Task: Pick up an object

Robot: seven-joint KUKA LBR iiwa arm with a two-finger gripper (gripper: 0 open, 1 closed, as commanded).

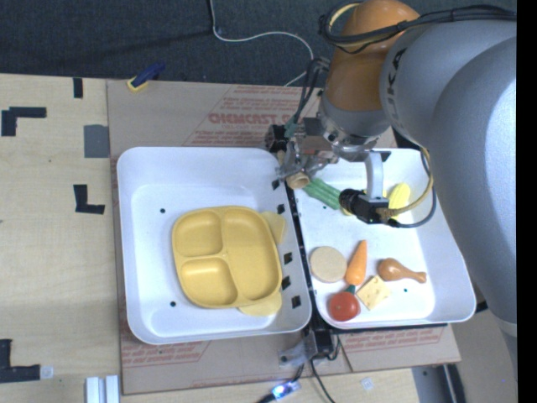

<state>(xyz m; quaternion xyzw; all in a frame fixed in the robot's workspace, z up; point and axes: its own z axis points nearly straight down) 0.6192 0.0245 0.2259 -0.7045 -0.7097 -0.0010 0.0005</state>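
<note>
Your gripper (pixel 295 173) hangs over the green toy (pixel 322 193) by the bin wall (pixel 295 225); its state I cannot tell. Descend straight, avoiding the wall.

A robotics lab: a cardboard-covered bench (pixel 168 116) with white bins (pixel 143 175), toy food and loose cables (pixel 243 32).

Grey arm (pixel 453 99) from the right, wrist down, jaws obscured.
</note>
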